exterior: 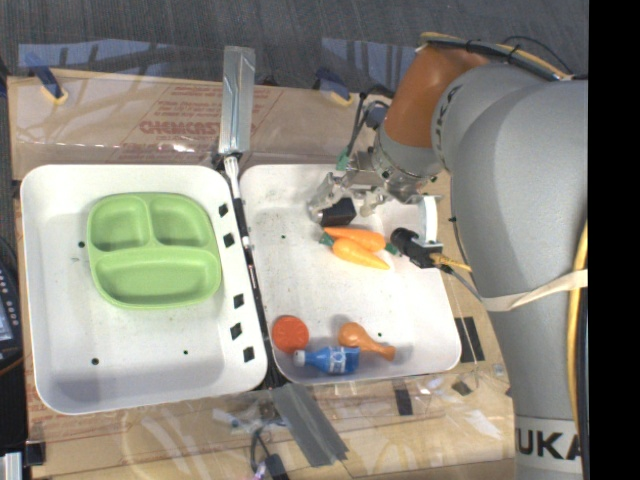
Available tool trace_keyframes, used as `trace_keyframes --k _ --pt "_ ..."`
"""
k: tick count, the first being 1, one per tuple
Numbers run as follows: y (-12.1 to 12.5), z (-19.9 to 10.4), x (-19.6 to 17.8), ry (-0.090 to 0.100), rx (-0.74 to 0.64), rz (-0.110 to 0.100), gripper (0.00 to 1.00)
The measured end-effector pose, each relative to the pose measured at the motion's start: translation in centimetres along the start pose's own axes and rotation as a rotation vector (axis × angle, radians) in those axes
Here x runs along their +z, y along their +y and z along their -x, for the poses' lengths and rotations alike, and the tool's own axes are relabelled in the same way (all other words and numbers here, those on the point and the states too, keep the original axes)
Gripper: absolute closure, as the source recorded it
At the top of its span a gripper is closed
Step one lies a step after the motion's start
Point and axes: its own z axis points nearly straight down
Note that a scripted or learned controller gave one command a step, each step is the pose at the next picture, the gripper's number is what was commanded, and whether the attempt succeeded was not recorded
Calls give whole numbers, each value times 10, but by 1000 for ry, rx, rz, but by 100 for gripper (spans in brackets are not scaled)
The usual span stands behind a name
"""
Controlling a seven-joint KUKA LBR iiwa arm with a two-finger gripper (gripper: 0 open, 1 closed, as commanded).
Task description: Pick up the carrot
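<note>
The carrot (357, 247) lies on its side in the upper middle of the right bin (300, 288), its green top pointing right. The gripper (345, 205) hangs just above the carrot's left end, fingers spread and gripping nothing. A green divided plate (153, 246) sits in the left bin (50, 298); an orange ball (290, 332), a blue bottle (328, 360) and an orange gourd-shaped toy (364, 339) lie near the right bin's front edge.
</note>
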Motion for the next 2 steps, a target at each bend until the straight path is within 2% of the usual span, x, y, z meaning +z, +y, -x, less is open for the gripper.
trace_keyframes --k 1,2 --pt "-50 18 32 3 -135 1 0" --pt "-120 9 32 3 -208 1 0"
